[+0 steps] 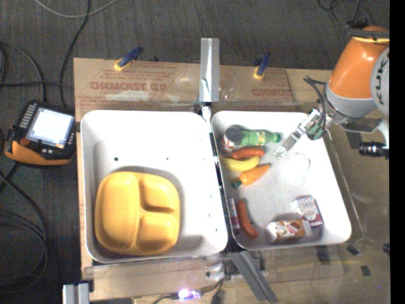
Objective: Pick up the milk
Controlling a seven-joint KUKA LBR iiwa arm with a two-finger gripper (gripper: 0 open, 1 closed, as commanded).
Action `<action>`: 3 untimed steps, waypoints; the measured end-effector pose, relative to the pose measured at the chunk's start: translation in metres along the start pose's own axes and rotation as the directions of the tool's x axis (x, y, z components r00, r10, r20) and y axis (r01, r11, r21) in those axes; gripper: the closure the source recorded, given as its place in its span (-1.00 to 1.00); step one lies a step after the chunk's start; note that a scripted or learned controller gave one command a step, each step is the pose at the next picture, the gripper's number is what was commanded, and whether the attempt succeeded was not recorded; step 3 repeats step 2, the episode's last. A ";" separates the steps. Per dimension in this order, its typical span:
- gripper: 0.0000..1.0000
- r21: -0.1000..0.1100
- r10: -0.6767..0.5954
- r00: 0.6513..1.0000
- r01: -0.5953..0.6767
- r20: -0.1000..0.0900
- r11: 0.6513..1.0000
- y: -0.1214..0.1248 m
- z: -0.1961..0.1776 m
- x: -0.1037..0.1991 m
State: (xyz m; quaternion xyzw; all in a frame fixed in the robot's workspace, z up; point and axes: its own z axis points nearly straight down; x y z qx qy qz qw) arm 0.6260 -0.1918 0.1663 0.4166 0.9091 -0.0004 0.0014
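Two shallow white bins sit side by side on the bench; the left bin [88, 170] carries a yellow divided tray [137, 212] toward its near left corner, and the right bin [335, 189] carries all the small items.

The milk [308, 211], a small carton with red and white print, lies on its side near the near right corner of the right bin; its label is too small to read. Just beside it, closer to the near edge, lies a brown and white carton [288, 229], also on its side.

At the far left corner of the right bin a green bottle [253, 137] lies flat, with a red sausage [247, 152] touching it on the near side, a banana [242, 164] partly under that, and a carrot [254, 174] angled just beside them; these overlap, so their edges are hard to separate. Another sausage [245, 218] lies along the left wall near the near edge.

The arm enters from the right, its orange band cut off by the picture's edge; the gripper [283, 148] slants down over the far part of the right bin, near the bottle's cap end and well apart from the milk; its tips blur against the white floor, so I cannot tell whether they are apart or together.
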 end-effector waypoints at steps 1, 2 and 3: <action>-1.00 0.001 0.000 1.000 0.000 0.000 1.000 0.000 0.000 0.000; -1.00 0.001 0.147 0.989 -0.147 0.001 0.989 -0.034 -0.067 -0.012; -1.00 0.001 0.147 0.989 -0.147 0.001 0.989 -0.034 -0.067 -0.012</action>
